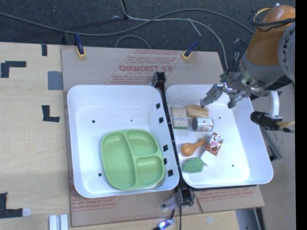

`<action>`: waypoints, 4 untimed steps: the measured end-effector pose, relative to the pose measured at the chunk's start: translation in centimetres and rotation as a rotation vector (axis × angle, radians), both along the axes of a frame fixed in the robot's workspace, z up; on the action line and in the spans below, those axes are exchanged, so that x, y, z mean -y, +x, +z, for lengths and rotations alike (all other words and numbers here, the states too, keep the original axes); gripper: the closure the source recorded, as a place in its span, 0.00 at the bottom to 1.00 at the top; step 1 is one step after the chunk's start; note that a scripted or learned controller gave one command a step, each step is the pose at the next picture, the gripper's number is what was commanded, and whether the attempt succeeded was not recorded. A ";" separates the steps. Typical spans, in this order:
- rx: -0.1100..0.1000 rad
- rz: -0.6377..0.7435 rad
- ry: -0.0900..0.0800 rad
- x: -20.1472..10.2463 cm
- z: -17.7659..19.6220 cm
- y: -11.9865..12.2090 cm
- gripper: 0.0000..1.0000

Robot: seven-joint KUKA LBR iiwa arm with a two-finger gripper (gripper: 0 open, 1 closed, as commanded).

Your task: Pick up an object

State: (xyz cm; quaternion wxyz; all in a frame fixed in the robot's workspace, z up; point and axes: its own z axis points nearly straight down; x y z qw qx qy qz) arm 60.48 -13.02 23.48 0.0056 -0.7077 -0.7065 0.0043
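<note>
gripper [221, 97] hovering spread wide, gripping nothing, over right bin [249, 143] back edge | objects clustering by the divider; small can [203, 124] lying nearest below | advice: centring over one item, descending straight, avoiding neighbours; green divided plate [133, 159] sitting in left bin [84, 128]

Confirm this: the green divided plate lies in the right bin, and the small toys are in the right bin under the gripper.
Wrong on the plate. The camera view shows the green plate in the left bin; the toys are in the right bin, near the gripper.
</note>
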 end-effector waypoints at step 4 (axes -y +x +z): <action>0.014 0.001 -0.001 1.8 -14.3 0.6 0.00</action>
